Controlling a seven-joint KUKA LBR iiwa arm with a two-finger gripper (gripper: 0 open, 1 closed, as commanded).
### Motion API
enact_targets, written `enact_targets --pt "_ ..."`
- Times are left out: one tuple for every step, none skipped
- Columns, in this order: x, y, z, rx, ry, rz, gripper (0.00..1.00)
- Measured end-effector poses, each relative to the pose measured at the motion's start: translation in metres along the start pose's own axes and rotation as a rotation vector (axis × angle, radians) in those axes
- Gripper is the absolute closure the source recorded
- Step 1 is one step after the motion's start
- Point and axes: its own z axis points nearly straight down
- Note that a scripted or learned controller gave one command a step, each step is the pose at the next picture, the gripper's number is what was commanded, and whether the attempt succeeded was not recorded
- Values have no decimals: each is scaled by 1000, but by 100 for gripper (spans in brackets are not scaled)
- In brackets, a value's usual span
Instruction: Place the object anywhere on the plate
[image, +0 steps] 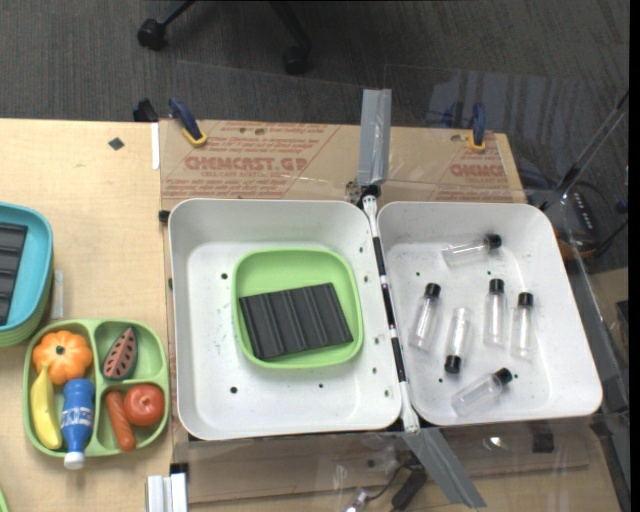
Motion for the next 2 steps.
enact_targets --pt "0 0 0 0 0 0 0" --pt "0 0 0 0 0 0 0"
